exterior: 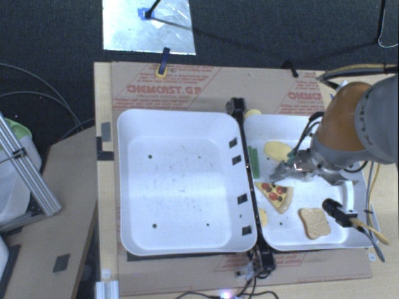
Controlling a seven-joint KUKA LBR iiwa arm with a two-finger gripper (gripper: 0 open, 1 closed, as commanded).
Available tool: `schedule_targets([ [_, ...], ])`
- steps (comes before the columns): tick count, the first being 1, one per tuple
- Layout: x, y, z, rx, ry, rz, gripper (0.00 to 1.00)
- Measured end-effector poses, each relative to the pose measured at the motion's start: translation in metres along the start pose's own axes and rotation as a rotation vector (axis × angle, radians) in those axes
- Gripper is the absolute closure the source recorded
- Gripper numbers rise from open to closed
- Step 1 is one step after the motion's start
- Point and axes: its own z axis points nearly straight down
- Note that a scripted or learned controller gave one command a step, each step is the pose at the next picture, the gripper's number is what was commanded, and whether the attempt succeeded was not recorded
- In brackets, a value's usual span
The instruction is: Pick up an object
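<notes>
Grey robot arm (365, 123) reaches into the right white bin (349, 238). Its gripper (282, 174), grip state unclear, hovers just above a toy pizza slice (275, 195), near a yellow piece (277, 149) and a toast slice (314, 222).

A single fixed camera looks down at a slant from above the bench (187, 76), taking in both white bins (181, 185) at frame centre, the arm (358, 126) entering at right.
</notes>
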Motion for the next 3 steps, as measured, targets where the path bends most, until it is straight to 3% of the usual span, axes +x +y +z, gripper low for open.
schedule_targets([
  [1,-0.036,-0.043,0.000,-0.001,0.000,0.001,0.00],
  [2,0.018,-0.080,0.000,0.000,0.001,-0.004,0.00],
  [3,0.018,-0.078,-0.010,-0.004,0.001,-0.003,1.00],
])
